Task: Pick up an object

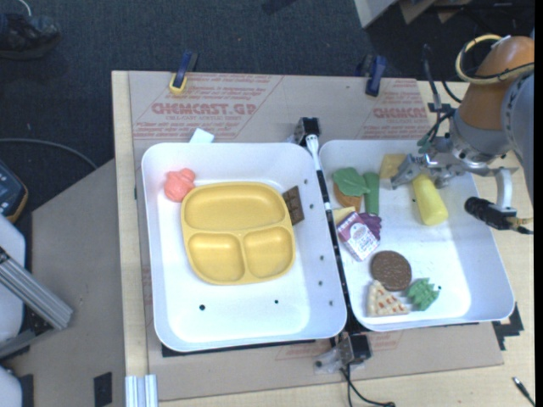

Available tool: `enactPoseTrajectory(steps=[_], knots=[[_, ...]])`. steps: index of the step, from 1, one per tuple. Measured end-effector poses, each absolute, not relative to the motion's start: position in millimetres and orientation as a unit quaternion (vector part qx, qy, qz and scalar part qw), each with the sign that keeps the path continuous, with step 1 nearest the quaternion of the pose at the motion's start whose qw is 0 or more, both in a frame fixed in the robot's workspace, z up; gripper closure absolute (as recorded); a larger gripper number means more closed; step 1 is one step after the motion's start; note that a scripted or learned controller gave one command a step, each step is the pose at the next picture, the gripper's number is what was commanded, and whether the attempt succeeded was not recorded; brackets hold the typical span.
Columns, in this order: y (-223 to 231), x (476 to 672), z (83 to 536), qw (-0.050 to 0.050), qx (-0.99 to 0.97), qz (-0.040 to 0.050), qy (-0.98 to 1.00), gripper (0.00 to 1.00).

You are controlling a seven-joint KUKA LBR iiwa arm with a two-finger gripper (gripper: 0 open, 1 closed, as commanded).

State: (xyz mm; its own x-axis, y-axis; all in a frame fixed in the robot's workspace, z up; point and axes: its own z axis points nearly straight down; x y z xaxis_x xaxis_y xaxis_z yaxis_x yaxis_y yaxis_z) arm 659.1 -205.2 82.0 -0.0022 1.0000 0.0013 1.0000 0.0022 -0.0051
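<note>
Pincer (417,170) low in the right bin (484,261), finger state cannot be told, nothing seen gripped; yellow cylinder (429,201) lies just below it, green piece (355,181) beside, so pick-up not yet done: grasp and lift remain

I see two white bins (161,253) on a tan tabletop (254,100) with red letters. In the left bin sits a yellow plate (237,231), with a pink toy (178,184) at its corner. In the right bin I see a yellow tube (429,202), a green piece (356,181), a brown round cookie (390,269), a purple-and-white packet (361,233), and a small green bit (422,293). My arm (496,83) is orange and grey.
</note>
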Motion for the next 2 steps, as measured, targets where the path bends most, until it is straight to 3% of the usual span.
enactPoseTrajectory(steps=[1, 2], knots=[[-206, 661.1, 97, -0.001, -0.706, 0.0000, -0.708, 1.00], [-205, 665.3, 162, -0.005, -0.707, -0.0022, -0.708, 1.00]])
